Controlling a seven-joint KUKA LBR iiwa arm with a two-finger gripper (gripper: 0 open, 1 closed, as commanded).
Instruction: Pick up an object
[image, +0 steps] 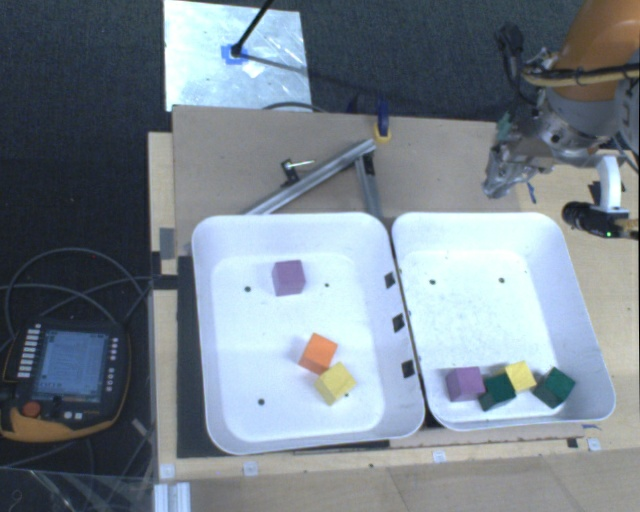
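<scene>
The left bin (215, 300) holds a purple cube (288, 277) near its back, with an orange cube (318, 351) and a yellow cube (336, 382) touching each other near its front. Along the front wall of the right bin (570, 270) sit a purple cube (464, 382), a dark green cube (496, 390), a small yellow cube (519, 375) and another green cube (554, 386). My gripper (500, 182) hangs above the bench behind the right bin's far edge, away from all the cubes, with nothing visible between its fingers.
A metal bar (310, 178) lies at a slant on the bench behind the left bin. A teach pendant (65, 378) with its cable rests on the floor at the left. A shiny plate (235, 55) lies on the floor at the back.
</scene>
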